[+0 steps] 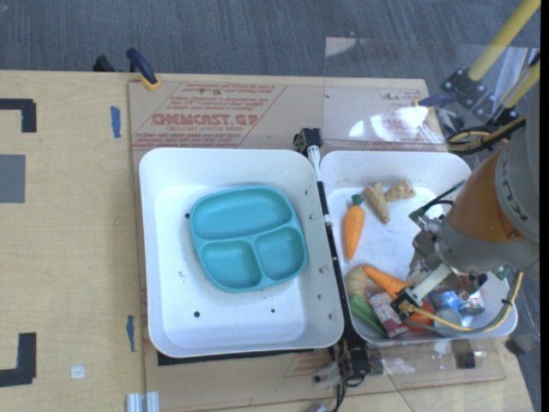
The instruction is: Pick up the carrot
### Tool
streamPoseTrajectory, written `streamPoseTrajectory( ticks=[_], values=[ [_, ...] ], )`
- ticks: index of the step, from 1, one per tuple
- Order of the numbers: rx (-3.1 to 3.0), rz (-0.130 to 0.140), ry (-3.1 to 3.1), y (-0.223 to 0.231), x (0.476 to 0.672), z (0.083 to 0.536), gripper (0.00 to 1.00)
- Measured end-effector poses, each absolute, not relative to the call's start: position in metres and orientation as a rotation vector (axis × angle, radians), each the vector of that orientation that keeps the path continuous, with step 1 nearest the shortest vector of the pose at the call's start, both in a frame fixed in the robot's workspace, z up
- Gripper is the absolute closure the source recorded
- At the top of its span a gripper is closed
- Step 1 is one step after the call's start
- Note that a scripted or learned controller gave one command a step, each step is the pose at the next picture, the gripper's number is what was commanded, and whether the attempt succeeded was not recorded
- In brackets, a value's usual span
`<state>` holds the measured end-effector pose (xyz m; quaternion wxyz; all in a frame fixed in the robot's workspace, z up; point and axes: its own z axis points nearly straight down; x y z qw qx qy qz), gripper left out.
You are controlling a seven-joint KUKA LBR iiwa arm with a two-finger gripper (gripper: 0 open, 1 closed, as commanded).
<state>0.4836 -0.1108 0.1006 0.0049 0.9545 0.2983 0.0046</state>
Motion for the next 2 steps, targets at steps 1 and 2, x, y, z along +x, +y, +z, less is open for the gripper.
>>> streamPoseTrajectory(
  ticks=[1,2],
  values=[
    [2.991,0.012,0.933,-0.110,0.483,0.100,0.00],
    [3.100,0.049,0.402,-0.099,0.492,0.091,0.00]
  ],
)
